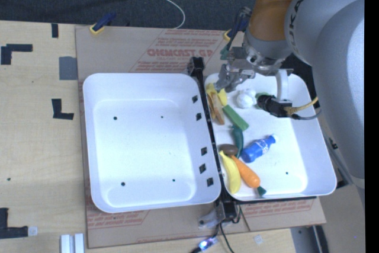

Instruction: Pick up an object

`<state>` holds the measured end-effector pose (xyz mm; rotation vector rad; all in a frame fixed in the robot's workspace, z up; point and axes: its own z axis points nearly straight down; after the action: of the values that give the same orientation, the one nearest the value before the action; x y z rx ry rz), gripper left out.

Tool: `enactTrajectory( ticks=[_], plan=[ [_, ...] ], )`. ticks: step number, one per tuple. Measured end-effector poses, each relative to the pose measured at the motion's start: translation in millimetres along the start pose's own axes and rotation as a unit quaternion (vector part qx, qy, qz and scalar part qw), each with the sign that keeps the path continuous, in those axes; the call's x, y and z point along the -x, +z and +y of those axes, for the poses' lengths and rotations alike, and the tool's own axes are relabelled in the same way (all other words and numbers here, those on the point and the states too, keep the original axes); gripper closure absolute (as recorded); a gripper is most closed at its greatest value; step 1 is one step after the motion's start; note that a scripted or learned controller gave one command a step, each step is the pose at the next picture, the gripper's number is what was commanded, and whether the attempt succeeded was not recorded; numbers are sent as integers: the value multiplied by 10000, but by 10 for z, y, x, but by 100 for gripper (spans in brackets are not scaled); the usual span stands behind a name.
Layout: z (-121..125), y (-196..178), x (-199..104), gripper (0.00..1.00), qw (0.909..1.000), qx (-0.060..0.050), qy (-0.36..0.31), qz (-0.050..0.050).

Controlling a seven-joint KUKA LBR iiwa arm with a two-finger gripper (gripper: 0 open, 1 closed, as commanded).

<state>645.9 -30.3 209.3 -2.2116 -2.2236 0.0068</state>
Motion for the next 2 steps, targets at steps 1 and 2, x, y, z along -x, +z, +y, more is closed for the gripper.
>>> enactTrajectory(
  ticks=[1, 2],
  plan=[
    [-879, 280, 171, 100, 10000, -22, 39, 0],
    [-834, 262, 160, 0, 10000, 22, 21, -3]
  ],
)
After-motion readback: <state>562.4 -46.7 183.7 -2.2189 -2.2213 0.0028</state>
